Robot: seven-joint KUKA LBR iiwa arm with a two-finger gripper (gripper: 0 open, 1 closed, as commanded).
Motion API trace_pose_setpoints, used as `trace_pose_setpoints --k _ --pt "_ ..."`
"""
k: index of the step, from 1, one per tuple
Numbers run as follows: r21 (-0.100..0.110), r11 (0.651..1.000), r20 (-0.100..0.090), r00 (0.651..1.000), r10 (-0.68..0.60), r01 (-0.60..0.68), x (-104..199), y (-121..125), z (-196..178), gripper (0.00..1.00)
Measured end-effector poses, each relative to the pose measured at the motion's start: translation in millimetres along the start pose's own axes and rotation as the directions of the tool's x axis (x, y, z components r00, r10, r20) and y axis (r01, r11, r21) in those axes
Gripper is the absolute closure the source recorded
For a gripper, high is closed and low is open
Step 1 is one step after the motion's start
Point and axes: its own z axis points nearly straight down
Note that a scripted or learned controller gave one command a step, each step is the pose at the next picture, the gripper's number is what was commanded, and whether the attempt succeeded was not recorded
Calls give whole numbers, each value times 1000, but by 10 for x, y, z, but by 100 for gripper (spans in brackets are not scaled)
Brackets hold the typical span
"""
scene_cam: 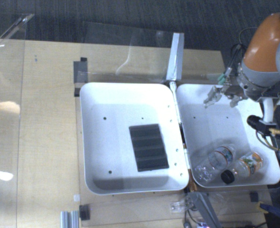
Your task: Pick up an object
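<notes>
Fingers look spread apart with nothing between them, the gripper hanging over the back of the right bin. The clear plastic bottle lies on its side near that bin's front edge, crinkly and see-through, black cap, touching a second labelled bottle. Left bin holds a flat ribbed black rectangle

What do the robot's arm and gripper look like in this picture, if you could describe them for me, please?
The arm ends in a rounded orange band above a grey, metallic wrist section. Below that sits a small two-finger gripper with thin, pale grey metal fingers. Thin dark cables run alongside the wrist, with a small green part where they meet it. A black connector with further cables hangs beside the arm, over the right bin.
</notes>
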Motion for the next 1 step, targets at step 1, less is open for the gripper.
trace_pose_setpoints --k 1 --pt "-9 999 1 999 -53 53 121 -552 1139 0"
